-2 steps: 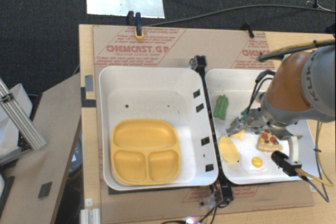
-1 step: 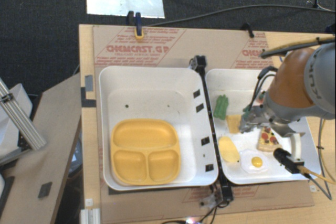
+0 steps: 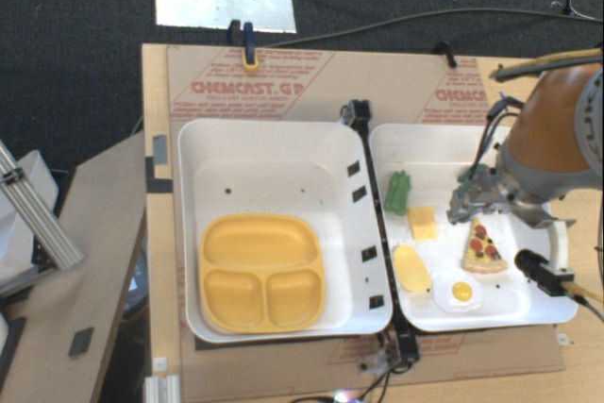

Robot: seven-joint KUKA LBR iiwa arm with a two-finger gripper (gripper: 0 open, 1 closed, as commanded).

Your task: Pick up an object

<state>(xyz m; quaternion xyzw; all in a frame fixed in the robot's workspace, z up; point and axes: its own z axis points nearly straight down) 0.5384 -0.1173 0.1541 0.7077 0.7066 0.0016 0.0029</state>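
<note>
The pincer hangs low in the right bin, and whether it is open or closed cannot be told from this slanted view; nothing is visibly held. Just beside it, toward the near edge, lies the pizza slice. The cheese square sits to its left, with the green pepper beyond that by the bin divider. Farther toward the near rim are the yellow oval piece and the fried egg. The left bin, well apart, holds a yellow divided plate. The risk, as I judge it: these pieces are flat, so a descent between pizza and cheese could close on air or nudge either aside.
</note>
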